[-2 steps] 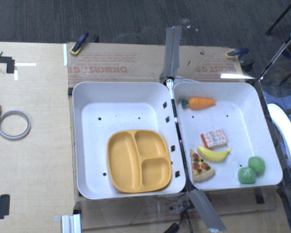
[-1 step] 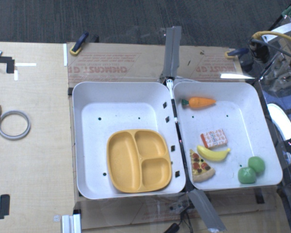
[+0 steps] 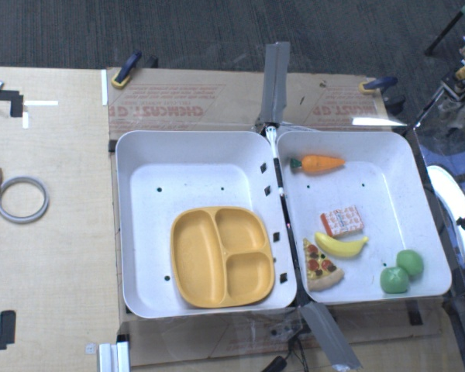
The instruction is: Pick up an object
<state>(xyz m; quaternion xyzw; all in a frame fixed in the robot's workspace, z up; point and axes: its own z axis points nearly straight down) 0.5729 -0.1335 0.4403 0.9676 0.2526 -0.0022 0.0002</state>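
Yellow divided tray (image 3: 221, 256) is sitting in my left bin (image 3: 139, 208), toys (carrot (image 3: 321, 163), banana (image 3: 342, 245)) lying in the right bin (image 3: 387, 184); pincer state I cannot tell.

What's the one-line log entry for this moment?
left bin: yellow tray | right bin: carrot, banana, pizza slice, red box, two green balls | nothing picked yet

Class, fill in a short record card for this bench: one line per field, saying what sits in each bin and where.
left bin: yellow divided plate, toward the near side
right bin: toy food
far side: carrot
middle: red and white box, banana just in front of it
near left corner: pizza slice
near right corner: two green balls, touching
outside bins: tape roll on the bench at left
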